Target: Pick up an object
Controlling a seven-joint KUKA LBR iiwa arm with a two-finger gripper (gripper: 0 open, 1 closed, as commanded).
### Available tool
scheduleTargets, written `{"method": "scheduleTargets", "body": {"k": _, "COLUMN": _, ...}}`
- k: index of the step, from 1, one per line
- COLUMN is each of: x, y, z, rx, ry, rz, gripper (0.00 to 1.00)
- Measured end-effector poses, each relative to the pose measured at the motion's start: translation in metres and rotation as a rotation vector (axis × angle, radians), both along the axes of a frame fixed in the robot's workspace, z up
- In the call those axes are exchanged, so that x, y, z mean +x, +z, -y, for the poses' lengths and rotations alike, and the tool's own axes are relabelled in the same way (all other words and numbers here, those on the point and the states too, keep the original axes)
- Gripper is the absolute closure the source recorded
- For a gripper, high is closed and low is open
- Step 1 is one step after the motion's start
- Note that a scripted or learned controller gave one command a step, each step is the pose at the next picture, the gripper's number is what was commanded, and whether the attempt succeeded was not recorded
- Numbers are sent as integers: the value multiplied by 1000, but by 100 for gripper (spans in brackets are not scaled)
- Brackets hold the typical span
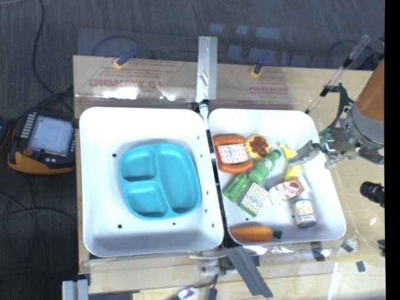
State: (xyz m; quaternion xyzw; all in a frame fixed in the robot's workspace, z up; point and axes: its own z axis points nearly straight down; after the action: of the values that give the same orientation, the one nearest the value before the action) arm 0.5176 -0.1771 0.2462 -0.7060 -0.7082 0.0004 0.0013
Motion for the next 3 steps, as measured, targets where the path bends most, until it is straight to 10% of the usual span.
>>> {"method": "scheduleTargets", "body": {"k": 1, "x": 43, "y": -117, "z": 29, "rx": -2, "ry": 4, "rz": -1, "gripper": 0}}
{"method": "scheduleTargets", "body": {"k": 2, "x": 71, "y": -150, "z": 35, "rx": 5, "ry": 27, "rz": 6, "gripper": 0}}
{"method": "scheduleTargets", "body": {"k": 3, "x": 70, "y": -142, "z": 34, "rx": 4, "ry": 28, "rz": 4, "gripper": 100}}
